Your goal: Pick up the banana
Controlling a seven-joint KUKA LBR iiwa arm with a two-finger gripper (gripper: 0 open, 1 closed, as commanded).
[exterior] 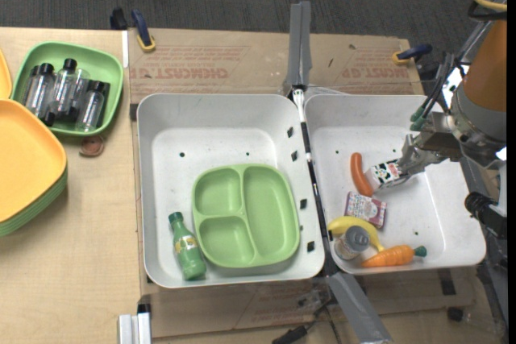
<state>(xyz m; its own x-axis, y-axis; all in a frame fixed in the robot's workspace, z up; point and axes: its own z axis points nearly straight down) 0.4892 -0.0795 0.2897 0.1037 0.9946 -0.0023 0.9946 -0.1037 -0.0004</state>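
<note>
- Two white bins sit side by side in the middle of the frame, the left bin (157, 141) and the right bin (451, 230).
- The arm (484, 84) comes in from the right edge, grey with an orange band.
- Its gripper (413, 159) hangs low over the right bin, in the middle right of the frame.
- The gripper tip is right at a small white carton (388, 172) with black marks. It may be touching it. I cannot tell if the claw is wide or narrow, or if it grips the carton.
- The banana (355, 226) lies at the lower left of the right bin. It is yellow and curved. It is well apart from the gripper.
- A small jar (355, 242) with a grey lid sits just below the banana and touches it.
- A carrot (392, 255) lies to the right of the jar, near the bin's lower rim.
- A pink box (366, 208) lies just above the banana.
- A hot dog (360, 173) lies above the pink box, just left of the carton.
- In the left bin a green tray (244, 215) with three parts lies flat.
- A green bottle (186, 246) lies at the tray's lower left, beside it.
- At the upper left of the frame a green dish (105, 68) holds some dark-capped bottles (64, 95).
- Orange plates (28, 165) are stacked at the left edge, below the dish.
</note>
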